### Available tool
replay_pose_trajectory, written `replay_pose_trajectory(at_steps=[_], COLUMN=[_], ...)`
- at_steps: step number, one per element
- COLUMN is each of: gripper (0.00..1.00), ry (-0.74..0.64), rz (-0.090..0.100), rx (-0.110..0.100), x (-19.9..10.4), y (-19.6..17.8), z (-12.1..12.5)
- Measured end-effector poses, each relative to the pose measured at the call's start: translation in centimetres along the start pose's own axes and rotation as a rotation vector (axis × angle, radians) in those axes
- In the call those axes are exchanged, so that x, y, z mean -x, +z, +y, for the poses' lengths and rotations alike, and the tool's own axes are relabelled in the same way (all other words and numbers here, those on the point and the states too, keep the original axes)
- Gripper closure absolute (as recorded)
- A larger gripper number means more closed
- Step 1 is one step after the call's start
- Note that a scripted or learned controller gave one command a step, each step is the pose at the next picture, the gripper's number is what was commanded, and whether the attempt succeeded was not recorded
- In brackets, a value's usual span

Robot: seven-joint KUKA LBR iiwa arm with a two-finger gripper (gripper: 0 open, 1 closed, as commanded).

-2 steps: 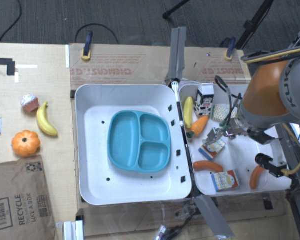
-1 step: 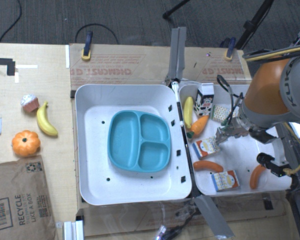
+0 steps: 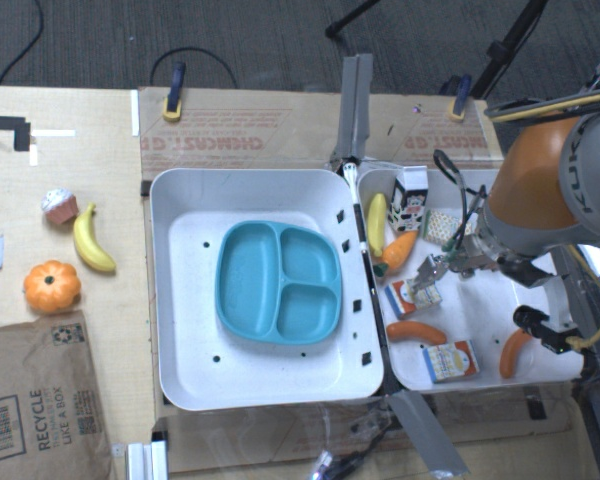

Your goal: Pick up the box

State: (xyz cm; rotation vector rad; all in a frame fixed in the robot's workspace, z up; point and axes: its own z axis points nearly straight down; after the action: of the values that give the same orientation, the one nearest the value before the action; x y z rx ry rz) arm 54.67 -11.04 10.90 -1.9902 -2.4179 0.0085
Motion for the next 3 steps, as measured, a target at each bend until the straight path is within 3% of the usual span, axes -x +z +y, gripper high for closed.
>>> replay_pose_trajectory(at_steps=[1, 3], gripper=[0.0, 0.0], ry=[0.14, 0.139], rz=[-0.003, -0.007], rx=[0.015, 0.02], x=[-0.89, -1.45], y=[1.52, 1.5], z=[-1.07, -0.61])
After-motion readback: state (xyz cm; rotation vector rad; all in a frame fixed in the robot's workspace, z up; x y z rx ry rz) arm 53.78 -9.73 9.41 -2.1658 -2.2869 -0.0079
